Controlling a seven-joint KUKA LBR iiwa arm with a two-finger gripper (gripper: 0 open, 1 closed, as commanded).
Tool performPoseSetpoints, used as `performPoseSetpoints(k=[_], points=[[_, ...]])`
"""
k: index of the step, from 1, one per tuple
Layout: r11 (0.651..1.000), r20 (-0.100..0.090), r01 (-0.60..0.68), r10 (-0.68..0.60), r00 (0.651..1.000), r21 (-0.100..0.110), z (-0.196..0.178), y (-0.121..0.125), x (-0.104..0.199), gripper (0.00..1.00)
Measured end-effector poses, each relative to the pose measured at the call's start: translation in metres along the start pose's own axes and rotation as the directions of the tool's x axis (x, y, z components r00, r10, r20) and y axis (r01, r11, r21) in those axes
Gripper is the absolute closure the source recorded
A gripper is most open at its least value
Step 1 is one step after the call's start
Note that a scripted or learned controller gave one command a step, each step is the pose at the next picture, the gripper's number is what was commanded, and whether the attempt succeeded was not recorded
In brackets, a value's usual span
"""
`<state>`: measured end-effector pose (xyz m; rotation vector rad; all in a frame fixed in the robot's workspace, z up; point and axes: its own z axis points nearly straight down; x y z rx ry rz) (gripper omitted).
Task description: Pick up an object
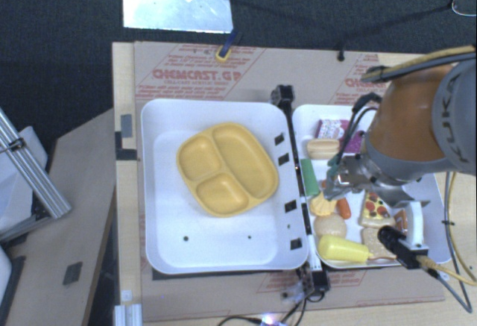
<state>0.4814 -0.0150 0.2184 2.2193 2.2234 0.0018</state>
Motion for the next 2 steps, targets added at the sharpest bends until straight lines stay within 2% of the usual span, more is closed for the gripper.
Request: performPoseSetpoints(k=[1, 2], points=[[1.0, 0.0, 0.003, -0.003, 1.0, -0.001, 0.003, 0.01, 0.005, 1.0], [1.0, -0.001, 0.004, -0.004, 1.0, 0.0, -0.003, 0.0, 0.013, 1.0]])
